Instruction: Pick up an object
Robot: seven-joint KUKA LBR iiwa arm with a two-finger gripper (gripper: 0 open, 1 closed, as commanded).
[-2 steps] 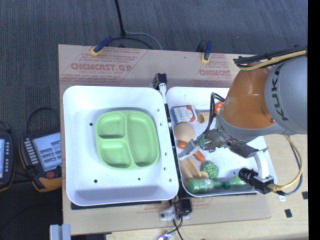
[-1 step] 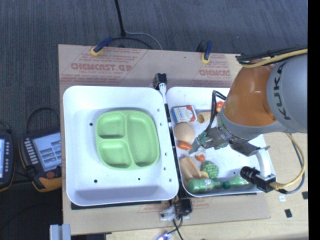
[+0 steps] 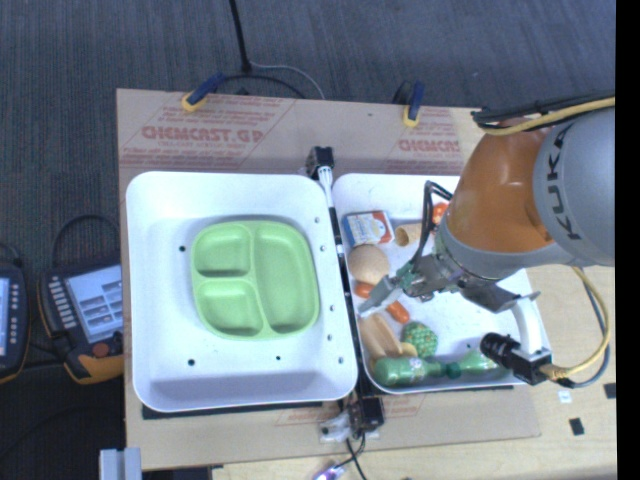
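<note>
Left bin [image 3: 150, 268]: I see a green divided plate [image 3: 255, 278] lying flat in the middle of it.
Right bin [image 3: 530, 318]: I see toy food crowded at its left side, with a small carton [image 3: 366, 228] at the top, a tan egg-shaped piece [image 3: 367, 262] below it, a bread stick [image 3: 374, 337], a green berry-like ball [image 3: 420, 340], and a green bottle [image 3: 410, 370] along the near wall.
Tool [image 3: 392, 290]: I see it low in the right bin, fingers spread, straddling an orange carrot piece [image 3: 397, 311], just beside the egg-shaped piece; nothing is gripped.
Arm [image 3: 520, 203]: reaches in from the right, over the right bin.
</note>
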